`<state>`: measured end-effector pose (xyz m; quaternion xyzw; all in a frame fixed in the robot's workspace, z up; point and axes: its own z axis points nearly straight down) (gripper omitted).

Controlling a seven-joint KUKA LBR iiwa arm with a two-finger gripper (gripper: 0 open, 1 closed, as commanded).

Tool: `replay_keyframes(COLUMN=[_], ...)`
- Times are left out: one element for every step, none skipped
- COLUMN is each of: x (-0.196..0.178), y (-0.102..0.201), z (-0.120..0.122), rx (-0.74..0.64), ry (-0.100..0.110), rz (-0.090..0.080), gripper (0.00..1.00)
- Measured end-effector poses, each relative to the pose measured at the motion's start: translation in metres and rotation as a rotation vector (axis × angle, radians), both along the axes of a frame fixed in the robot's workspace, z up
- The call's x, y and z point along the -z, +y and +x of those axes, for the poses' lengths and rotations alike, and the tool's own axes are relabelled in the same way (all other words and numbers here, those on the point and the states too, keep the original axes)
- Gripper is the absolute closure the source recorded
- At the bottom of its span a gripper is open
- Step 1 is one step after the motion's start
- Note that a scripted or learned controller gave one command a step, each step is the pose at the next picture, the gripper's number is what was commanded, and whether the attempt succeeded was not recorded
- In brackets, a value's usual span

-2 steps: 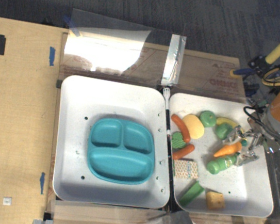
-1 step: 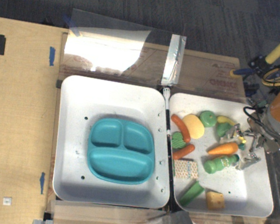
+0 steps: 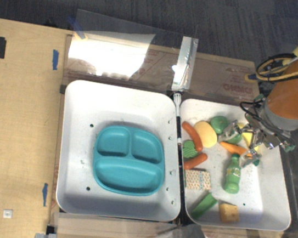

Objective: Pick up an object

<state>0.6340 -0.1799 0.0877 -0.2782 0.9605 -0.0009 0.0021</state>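
Observation:
My gripper (image 3: 256,144) hangs low over the back right part of the right bin (image 3: 274,209), under the orange wrist band (image 3: 292,97). Directly beside it lie a small orange carrot (image 3: 233,148), a yellow piece (image 3: 246,137) and a green leafy piece (image 3: 232,137). A green bottle (image 3: 232,176) lies just in front of the gripper. Further left are a yellow lemon-like piece (image 3: 206,134), a red chili (image 3: 191,132), a round green piece (image 3: 219,123), a green pepper (image 3: 190,149) and an orange sausage shape (image 3: 196,160).
A patterned cracker (image 3: 197,179), a green cucumber (image 3: 203,204) and a brown bread chunk (image 3: 229,212) sit near the right bin's front. The left bin (image 3: 75,132) holds a teal divided tray (image 3: 129,159). Cables (image 3: 273,65) loop above the wrist.

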Motion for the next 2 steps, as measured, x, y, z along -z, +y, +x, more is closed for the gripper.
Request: replay_keyframes(x=[-0.001, -0.002], y=[0.046, 0.081], z=[-0.046, -0.045], rx=[-0.034, 0.011], ry=[-0.004, -0.007], rz=[0.002, -0.001], gripper=[0.0, 0.0])
